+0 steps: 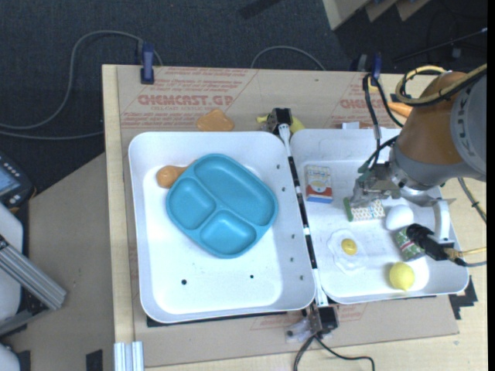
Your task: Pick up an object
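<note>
I am working from a single camera, fixed above the bench and looking down on it at a slant. It is sitting far enough back that I am seeing both white bins whole, the left bin and the right bin lying side by side across the middle of the frame. The bench's far edge is running along the upper part of the picture, with dark floor showing beyond it, and the near edge is falling toward the bottom. The arm is entering from the right side of the frame, over the right bin.
</note>
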{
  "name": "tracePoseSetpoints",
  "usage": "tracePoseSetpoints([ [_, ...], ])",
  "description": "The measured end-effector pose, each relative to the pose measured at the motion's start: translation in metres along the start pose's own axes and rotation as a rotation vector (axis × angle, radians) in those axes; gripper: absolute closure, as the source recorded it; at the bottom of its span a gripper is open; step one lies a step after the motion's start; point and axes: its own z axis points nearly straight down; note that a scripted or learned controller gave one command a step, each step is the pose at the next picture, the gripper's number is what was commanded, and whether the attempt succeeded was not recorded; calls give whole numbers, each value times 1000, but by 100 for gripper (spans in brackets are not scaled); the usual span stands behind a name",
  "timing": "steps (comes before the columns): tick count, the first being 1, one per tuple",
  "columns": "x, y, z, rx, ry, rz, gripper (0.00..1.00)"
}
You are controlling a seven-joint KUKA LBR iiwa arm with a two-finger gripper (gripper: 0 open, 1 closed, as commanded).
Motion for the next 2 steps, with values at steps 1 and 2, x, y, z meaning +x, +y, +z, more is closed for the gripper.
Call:
tracePoseSetpoints([
  [1,0,0,-10,-1,-1,0,100],
  [2,0,0,-9,0,0,0,0],
])
